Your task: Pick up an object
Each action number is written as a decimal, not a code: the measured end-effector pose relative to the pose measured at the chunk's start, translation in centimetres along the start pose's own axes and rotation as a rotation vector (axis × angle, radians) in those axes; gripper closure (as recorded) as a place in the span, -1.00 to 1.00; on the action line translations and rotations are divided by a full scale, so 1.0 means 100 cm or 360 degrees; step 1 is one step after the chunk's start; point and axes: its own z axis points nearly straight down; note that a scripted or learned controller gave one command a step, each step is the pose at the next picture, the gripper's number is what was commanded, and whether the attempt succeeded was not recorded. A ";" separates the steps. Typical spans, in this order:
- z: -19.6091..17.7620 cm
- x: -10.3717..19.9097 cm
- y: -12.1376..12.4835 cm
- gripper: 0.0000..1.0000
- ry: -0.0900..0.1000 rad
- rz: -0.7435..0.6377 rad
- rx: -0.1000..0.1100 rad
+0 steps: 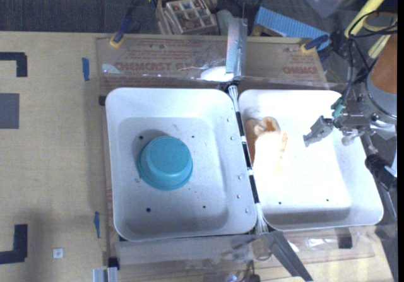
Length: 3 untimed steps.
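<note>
A teal bowl [165, 161] lies upside down in the middle of the left bin [120, 110]. In the right bin [360, 211], a brownish-orange object [262, 128] rests against the upper left wall, with a thin orange piece [283, 143] just right of it. My gripper [329, 135] hangs over the right bin's upper right area, well right of the orange items. Its two fingers are spread apart, open, with nothing between them.
The two white bins sit side by side with a ridge [243, 148] between them. A cardboard wall [170, 63] runs behind them, with cluttered boxes beyond. Cables and the arm [385, 85] occupy the right side.
</note>
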 end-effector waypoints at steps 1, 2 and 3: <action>0.014 0.039 0.078 -1.00 -0.0004 -0.0152 -0.0009; 0.095 -0.002 0.122 -1.00 -0.0002 -0.0227 -0.0007; 0.170 0.006 0.134 -1.00 -0.0002 -0.0290 -0.0009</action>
